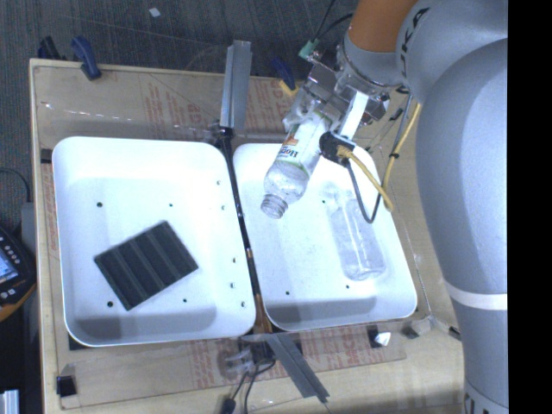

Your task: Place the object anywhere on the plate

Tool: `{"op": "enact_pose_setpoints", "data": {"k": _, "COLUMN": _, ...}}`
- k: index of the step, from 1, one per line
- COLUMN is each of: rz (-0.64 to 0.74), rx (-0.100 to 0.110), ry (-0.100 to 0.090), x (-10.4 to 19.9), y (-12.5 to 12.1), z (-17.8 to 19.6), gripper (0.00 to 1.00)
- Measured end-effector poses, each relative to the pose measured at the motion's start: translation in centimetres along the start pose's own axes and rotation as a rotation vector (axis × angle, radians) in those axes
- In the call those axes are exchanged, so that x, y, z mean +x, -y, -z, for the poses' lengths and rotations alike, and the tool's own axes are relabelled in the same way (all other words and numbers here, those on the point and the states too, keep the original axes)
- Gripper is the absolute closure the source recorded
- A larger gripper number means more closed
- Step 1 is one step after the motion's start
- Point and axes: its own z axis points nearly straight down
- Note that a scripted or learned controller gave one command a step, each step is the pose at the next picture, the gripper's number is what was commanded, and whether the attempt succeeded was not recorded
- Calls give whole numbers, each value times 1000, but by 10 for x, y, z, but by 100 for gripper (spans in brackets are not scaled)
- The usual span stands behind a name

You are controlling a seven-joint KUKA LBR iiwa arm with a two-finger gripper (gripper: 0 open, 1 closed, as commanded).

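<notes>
A clear plastic bottle (291,169) with a white label hangs tilted, mouth down and to the left, above the right bin (319,304). My gripper (316,125) is shut on its upper end, at the back of the right bin. The dark ridged plate (146,264) lies flat in the left bin (86,162), toward its front. A second clear bottle (354,235) lies on the floor of the right bin, to the right of the held one.
A grey divider bar (235,80) runs between the bins at the back. Blue clamps (86,57) sit on the bench's far edge. The arm's grey body (466,145) fills the right side, with a yellow cable (371,184) looping over the right bin.
</notes>
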Motion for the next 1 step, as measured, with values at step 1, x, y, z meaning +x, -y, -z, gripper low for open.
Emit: {"op": "enact_pose_setpoints", "data": {"k": 1, "rz": -172, "rx": 1, "ry": 0, "x": 10, "y": 19, "z": -45, "gripper": 100}}
